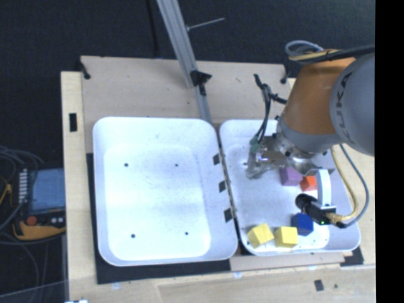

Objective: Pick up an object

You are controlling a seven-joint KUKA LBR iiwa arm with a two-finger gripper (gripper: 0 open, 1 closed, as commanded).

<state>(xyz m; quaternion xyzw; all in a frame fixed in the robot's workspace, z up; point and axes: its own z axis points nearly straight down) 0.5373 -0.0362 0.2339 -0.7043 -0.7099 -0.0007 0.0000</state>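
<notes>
The things to be picked are small blocks, all lying in the right bin (pixel 265 201) at the lower right of the frame. They are judged to be light, stiff and not fragile, with smooth flat faces that may slip. Each is best taken from above, across two opposite flat sides.

Five are counted. Two yellow blocks (pixel 260 235) sit side by side at the bin's lower edge, and one blue block (pixel 303 224) is just right of them. Higher up are one purple block (pixel 291 176) and one orange block (pixel 308 183), close beside it and perhaps touching.

Two bins are counted, the left bin (pixel 158 182) being at centre left.

The gripper (pixel 257 166) is seen over the right bin's upper part, just left of the purple block. Whether it is open or closed cannot be told, as the view there is blurred.
</notes>
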